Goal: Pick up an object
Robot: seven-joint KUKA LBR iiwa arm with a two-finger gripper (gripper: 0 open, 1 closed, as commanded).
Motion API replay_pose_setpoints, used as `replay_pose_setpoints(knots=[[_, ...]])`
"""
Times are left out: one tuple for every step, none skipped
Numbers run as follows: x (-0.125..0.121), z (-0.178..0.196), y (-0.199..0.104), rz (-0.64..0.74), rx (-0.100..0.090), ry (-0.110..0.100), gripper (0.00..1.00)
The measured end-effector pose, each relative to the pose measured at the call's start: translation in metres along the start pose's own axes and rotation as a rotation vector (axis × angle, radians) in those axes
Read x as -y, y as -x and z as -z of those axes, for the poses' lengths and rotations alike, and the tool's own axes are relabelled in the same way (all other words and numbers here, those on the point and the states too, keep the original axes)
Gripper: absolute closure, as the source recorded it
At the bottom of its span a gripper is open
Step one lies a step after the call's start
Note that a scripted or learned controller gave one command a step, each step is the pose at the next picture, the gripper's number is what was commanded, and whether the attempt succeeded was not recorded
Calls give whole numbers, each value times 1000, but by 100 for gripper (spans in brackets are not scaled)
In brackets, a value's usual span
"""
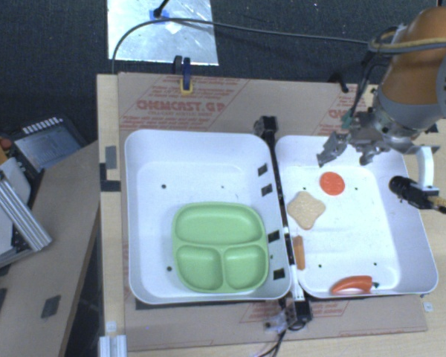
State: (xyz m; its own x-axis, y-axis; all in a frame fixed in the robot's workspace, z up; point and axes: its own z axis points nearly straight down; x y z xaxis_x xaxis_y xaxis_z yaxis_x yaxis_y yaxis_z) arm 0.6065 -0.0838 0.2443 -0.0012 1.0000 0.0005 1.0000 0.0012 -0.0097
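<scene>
While the gripper hangs spread and empty over the right bin, an orange disc lies just below it, bread slice, carrot and sausage nearby, green tray in the left bin.

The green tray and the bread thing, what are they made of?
The green tray looks like smooth plastic: even color, soft shine, molded compartments. The bread slice is probably toy plastic or foam: tan, speckled and matte, though the view can't settle which.
</scene>
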Motion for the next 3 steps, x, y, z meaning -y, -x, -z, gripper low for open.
replay_pose_setpoints(knots=[[-2, 6, 0, 2, 1, 11, 0], [-6, -54, -5, 1, 0, 6, 0], [-4, -106, 5, 0, 1, 6, 0]])
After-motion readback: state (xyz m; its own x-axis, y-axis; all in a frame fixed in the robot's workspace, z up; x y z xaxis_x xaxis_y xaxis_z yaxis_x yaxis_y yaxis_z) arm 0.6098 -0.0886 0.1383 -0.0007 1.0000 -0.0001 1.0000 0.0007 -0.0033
